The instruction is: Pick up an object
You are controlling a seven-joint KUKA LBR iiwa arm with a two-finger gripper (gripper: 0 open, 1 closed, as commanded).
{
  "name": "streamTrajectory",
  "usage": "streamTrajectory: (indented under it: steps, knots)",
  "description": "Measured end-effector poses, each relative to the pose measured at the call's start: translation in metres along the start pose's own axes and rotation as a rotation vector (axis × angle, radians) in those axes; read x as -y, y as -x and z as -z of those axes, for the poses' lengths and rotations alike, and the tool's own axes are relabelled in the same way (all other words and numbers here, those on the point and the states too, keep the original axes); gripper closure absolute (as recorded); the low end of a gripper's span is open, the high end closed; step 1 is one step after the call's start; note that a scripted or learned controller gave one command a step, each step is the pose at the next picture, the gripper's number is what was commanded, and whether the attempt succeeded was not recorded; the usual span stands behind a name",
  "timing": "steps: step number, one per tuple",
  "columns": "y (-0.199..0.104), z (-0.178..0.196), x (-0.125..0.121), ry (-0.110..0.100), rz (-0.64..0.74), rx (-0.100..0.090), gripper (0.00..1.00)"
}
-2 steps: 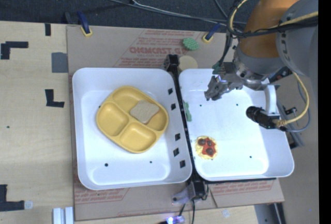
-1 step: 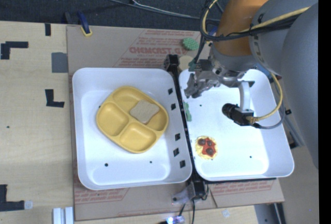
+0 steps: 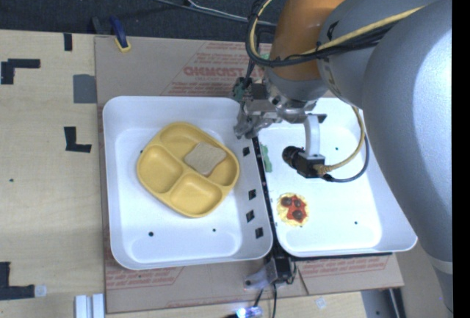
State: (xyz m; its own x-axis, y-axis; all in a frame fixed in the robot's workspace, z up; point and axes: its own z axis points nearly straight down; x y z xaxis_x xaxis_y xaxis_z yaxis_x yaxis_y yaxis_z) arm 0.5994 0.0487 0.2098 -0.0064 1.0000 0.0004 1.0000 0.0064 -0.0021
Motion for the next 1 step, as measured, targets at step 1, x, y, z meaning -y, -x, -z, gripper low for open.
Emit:
streamTrajectory:
  steps: [1]
  knots:
    - [-0.0485, 0.0124, -0.0109, 0.002, 0.000, -0.001, 1.00]
